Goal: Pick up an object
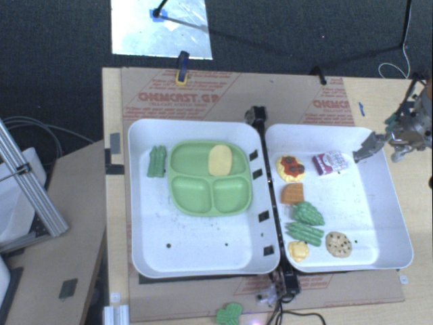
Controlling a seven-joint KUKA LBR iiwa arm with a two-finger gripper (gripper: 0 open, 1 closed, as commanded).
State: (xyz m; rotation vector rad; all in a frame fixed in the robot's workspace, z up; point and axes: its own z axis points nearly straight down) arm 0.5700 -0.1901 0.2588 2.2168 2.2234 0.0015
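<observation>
The right bin [379,202] holds several toy foods along its left side: a small pizza [290,168], a white and purple packet [330,162], an orange-brown piece [292,193], a leafy green piece [308,213], green beans [304,233], a yellow piece [298,250] and a cookie [338,244]. My gripper [383,149] hangs at the bin's upper right edge, to the right of the packet and apart from it. Its two fingers are spread, with nothing between them.
The left bin [145,242] holds a green divided plate [196,198] with a yellow piece [220,160] in one compartment, and a green bean bundle [157,161] beside it. A green toy [229,313] lies on the bench in front of the bins.
</observation>
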